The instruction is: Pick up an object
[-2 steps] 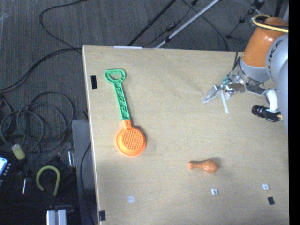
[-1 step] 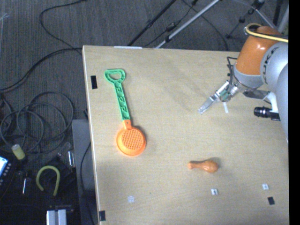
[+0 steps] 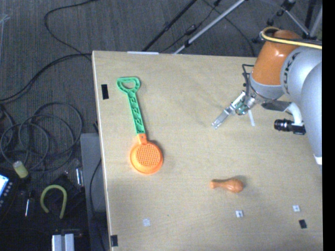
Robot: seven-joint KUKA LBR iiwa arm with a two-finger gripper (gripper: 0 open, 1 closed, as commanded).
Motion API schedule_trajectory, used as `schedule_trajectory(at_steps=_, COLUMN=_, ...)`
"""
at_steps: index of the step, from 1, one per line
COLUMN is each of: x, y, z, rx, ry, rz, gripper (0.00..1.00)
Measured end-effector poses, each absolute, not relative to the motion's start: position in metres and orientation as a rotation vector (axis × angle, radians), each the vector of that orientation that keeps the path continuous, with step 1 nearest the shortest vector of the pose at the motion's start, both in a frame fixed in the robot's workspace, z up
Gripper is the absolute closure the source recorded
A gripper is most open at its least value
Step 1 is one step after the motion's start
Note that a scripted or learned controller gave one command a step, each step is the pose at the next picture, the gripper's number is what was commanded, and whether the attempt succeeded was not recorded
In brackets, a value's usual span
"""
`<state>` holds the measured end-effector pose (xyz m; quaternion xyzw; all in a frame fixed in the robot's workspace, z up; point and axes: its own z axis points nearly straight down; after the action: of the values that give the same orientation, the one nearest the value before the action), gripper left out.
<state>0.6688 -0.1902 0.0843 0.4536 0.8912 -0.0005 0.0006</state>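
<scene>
Gripper (image 3: 233, 115): hangs over bare bench at right of centre, its two thin fingers (image 3: 220, 120) spread a little way apart, nothing between them, touching no object.
Strainer (image 3: 140, 131): green handle, orange mesh head, lying flat at the bench's left, well apart from the gripper.
Orange drumstick-shaped toy (image 3: 229, 184): lying below the gripper, apart from it.
Bench (image 3: 183, 88): pale wood surface.

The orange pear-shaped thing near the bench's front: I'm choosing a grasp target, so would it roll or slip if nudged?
The orange pear-shaped thing looks rounded and smooth, lying on its side, so it would probably roll or pivot about its narrow neck. Its bulbous end may slip from the gripper; the neck seems easier to pinch.
</scene>
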Motion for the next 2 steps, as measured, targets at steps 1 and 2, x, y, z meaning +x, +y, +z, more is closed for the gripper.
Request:
schedule_trajectory(at_steps=1, x=0.669, y=-0.222, z=0.202, rx=1.906, ry=2.494, rz=-0.002, gripper=0.0)
schedule_trajectory(at_steps=2, x=0.668, y=-0.184, z=0.105, rx=1.504, ry=2.758, rz=0.0, gripper=0.0)
